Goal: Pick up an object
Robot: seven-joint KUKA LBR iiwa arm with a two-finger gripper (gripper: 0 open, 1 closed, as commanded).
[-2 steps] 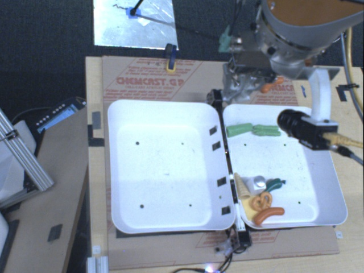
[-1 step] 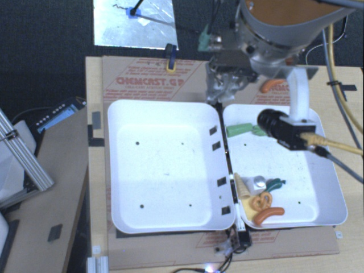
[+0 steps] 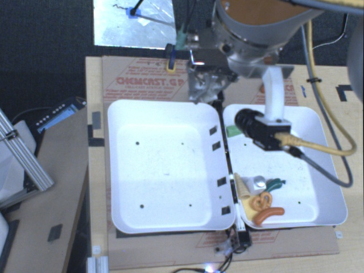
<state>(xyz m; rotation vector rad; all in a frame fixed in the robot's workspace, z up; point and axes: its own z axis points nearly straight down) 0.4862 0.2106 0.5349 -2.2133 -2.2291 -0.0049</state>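
Observation:
Small objects lie in the right bin [image 3: 318, 152], bunched at its near left corner: a pale yellow wedge [image 3: 243, 186], a silver piece [image 3: 259, 182], a dark teal piece [image 3: 276, 182], an orange pretzel shape [image 3: 263, 200] and an orange-red sausage [image 3: 268, 214]. A green scrap [image 3: 233, 131] lies by the bin's left wall, partly behind a black cylinder. My gripper [image 3: 206, 90] hangs over the far end of the divide between the two bins, well away from the cluster. It appears as a blurred grey mass with nothing visibly in it.
The left bin [image 3: 165, 164] stands beside the right one. A black cylinder [image 3: 259, 128] on a white bracket [image 3: 273, 98], with a yellow cable [image 3: 324, 148], juts from the arm over the right bin's far left. The arm's body [image 3: 256, 21] covers the upper right.

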